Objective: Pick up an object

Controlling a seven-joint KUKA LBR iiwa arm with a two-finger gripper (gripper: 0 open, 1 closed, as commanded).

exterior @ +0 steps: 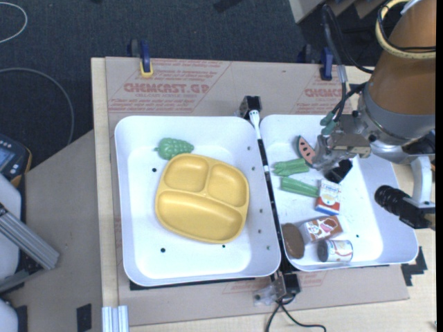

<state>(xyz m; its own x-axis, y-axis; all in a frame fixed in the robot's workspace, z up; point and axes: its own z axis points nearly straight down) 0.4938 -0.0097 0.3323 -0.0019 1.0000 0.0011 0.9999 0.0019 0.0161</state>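
At the near edge of the right bin (387,254), around six o'clock, a small can (337,250) is lying on its side next to a brown-ended tin (309,234), the two nearly touching. Just beyond them, toward the bin's middle, a small red and white carton (328,198) is sitting beside two green pod-like pieces (296,176) lying at about nine o'clock of the bin. The gripper (335,159) is hovering over the bin's far middle, close above the carton and just right of a watermelon slice (305,149); whether its jaws are open or closed cannot be told, and nothing is visibly sitting between them. In the left bin (135,206), a yellow divided tray (202,196) is filling the centre, with a green leafy toy (175,147) touching its rim at eleven o'clock.
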